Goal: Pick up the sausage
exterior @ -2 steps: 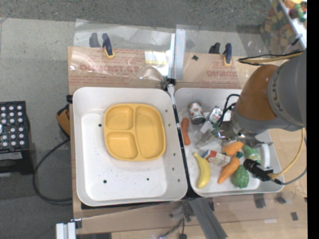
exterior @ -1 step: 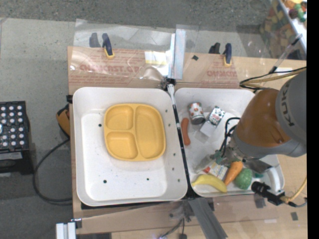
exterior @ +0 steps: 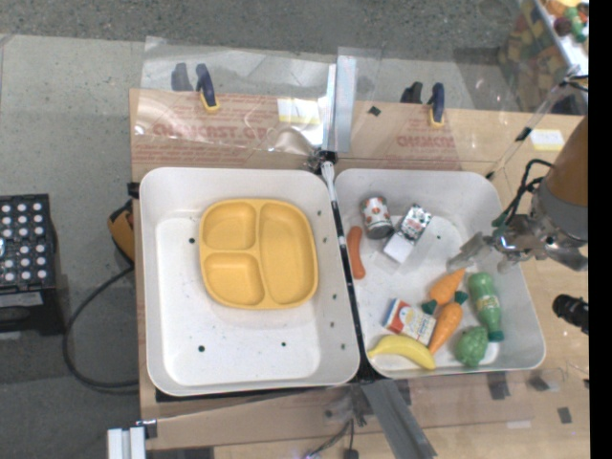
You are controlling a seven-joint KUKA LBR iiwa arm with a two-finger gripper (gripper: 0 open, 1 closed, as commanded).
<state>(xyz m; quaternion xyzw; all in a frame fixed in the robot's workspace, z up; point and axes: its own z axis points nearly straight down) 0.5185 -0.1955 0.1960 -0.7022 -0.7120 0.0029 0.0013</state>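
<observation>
Grey floor surrounds a wooden bench (exterior: 449,127) on which two shallow white bins sit side by side, with clear plastic sheeting clamped along the far edge by blue clips (exterior: 204,86).

At nine o'clock, the left bin (exterior: 172,342) carries a yellow divided plate (exterior: 258,252) lying flat near its middle.

At three o'clock, the right bin (exterior: 473,191) holds a scatter of toy food. The sausage (exterior: 355,252), a slim orange-red piece, lies along the bin's nine o'clock wall, just beside the divider between the two bins and apart from the other items. Toward twelve o'clock from it a small can (exterior: 376,216) lies tipped, and near that are a small white box (exterior: 400,247) and a printed carton (exterior: 415,224). Toward six o'clock are a banana (exterior: 402,352), a colourful packet (exterior: 411,321), two carrots (exterior: 445,306) close together, a green bottle (exterior: 485,300) and a broccoli piece (exterior: 470,346).

The arm comes in from three o'clock, and its gripper (exterior: 475,248) hangs over the bin's three o'clock side, above the carrots and bottle and well apart from the sausage. Its fingers look spread, with nothing between them.
</observation>
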